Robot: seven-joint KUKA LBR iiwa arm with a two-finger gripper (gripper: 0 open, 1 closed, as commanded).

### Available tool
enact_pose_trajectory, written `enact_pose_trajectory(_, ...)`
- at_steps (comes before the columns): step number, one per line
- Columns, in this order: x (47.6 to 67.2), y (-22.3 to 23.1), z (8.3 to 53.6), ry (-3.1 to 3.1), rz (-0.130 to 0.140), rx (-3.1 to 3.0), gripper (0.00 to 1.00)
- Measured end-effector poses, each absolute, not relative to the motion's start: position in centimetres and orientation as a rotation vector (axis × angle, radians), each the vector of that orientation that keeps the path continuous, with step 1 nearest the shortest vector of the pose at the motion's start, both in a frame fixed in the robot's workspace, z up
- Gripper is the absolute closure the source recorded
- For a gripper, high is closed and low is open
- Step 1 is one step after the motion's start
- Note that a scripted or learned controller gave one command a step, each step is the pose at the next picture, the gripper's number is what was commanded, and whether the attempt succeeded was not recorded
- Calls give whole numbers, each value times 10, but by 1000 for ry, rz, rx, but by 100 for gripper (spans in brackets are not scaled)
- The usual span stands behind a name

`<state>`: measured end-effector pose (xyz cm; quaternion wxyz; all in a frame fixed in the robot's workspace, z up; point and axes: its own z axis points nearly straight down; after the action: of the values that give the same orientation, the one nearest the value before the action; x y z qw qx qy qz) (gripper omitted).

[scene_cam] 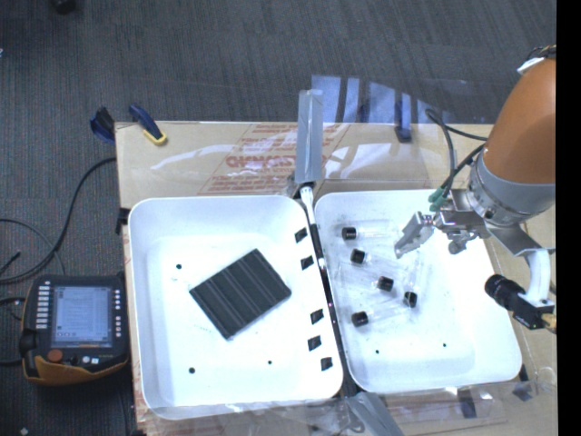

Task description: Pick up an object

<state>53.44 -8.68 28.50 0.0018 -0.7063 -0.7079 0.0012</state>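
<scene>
Several small clear vials with black caps lie scattered in the right bin (454,352): one at the upper left (349,233), one just below it (358,256), one in the middle (385,284), one to its right (410,299) and one lower down (359,318). A black ribbed slab (241,292) lies at an angle in the left bin (163,234). My gripper (410,236) hangs over the upper middle of the right bin, above and slightly right of the middle vials. Nothing shows in its grasp.
A ridge with black clips (313,275) divides the two bins. An upright grey post (309,148) stands behind it on the cardboard-covered bench. A teach pendant (73,323) lies off the bench to the left. A blue and yellow clamp (145,123) sits at the back left corner.
</scene>
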Motion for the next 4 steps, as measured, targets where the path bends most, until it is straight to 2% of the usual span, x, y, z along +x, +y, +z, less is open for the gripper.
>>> enact_pose_trajectory(1, 550, -133, 167, -2301, 1, -2134, 0)
enact_pose_trajectory(2, 543, -166, 88, -2359, -2, -2073, 0)
enact_pose_trajectory(3, 543, -167, 97, -2354, -3, -2079, 100)
enact_pose_trajectory(4, 543, -167, 97, -2353, -3, -2080, 0)
